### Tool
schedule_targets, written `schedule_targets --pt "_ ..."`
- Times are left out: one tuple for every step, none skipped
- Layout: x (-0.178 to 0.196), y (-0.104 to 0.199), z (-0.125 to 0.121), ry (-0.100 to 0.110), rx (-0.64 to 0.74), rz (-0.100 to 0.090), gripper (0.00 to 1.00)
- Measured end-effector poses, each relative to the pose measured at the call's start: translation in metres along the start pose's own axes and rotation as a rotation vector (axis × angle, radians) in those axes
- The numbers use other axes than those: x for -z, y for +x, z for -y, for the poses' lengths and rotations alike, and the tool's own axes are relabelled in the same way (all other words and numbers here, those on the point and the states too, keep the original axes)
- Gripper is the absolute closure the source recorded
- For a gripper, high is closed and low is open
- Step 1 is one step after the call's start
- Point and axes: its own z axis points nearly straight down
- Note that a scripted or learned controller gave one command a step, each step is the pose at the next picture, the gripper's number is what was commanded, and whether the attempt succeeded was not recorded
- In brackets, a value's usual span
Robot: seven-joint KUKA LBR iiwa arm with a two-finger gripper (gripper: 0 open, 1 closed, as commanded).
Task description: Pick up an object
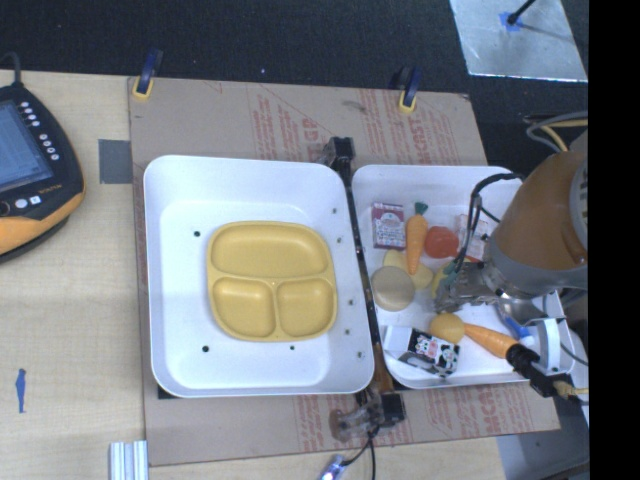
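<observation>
The arm reaches in from the right, and its pincer hangs low over the right bin; whether it is spread or closed cannot be told, and nothing shows as held. Just left of it an orange carrot lies with its long axis near upright in the view, green tip pointing to the far rim. A second carrot lies below the pincer, slanting toward the lower right. The left bin holds a yellow divided tray.
</observation>
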Motion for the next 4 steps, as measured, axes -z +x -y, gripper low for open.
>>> schedule_targets --pt "0.000 0.000 0.000 0.000 0.000 0.000 0.00" --pt "-0.012 0.026 -0.069 0.004 -0.004 0.000 0.00" --pt "0.018 0.002 -0.109 0.001 -0.007 -0.002 0.00" --pt "0.051 -0.037 -0.157 0.000 -0.007 -0.001 0.00"
